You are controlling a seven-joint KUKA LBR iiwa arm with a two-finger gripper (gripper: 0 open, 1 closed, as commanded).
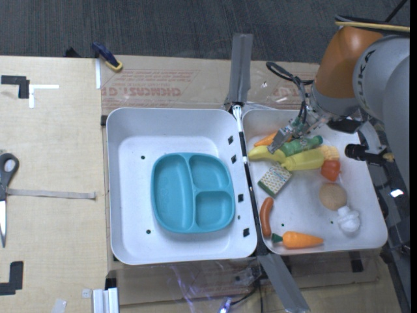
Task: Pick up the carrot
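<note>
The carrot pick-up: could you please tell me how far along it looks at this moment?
Nothing looks done yet: the carrot lies at the near edge of the right bin, with nothing touching it. In hand: the gripper is down over the pile at the bin's far side, by the banana and corn cob. Left: move to the carrot, grasp it and lift.

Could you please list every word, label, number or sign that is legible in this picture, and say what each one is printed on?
Red lettering on the cardboard sheet behind the left bin: it appears mirrored or upside down and too blurred to read with confidence.
Pattern on the small box in the right bin: too small to tell whether it holds any text.
I can make out no other text, including on the blue tray.
</note>
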